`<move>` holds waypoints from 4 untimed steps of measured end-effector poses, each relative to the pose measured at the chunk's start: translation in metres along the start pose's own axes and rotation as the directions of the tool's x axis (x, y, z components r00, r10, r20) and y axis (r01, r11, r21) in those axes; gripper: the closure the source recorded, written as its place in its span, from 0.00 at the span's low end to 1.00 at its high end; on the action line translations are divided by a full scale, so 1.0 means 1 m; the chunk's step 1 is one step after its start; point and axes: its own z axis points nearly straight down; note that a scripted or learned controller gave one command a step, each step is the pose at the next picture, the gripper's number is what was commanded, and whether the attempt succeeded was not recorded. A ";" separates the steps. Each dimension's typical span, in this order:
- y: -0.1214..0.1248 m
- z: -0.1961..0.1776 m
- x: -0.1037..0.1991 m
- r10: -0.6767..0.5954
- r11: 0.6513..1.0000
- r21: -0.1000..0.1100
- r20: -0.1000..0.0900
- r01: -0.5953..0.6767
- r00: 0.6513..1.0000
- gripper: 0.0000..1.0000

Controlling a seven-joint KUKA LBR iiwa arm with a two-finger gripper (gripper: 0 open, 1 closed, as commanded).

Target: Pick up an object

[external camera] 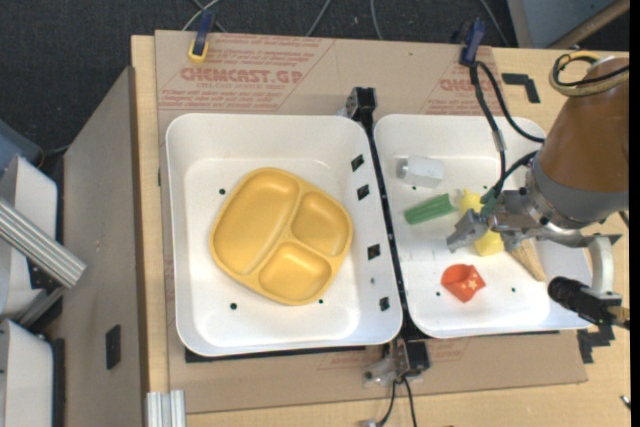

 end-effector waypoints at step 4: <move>0.013 0.080 0.001 -0.002 1.000 -0.015 0.001 0.002 1.000 1.00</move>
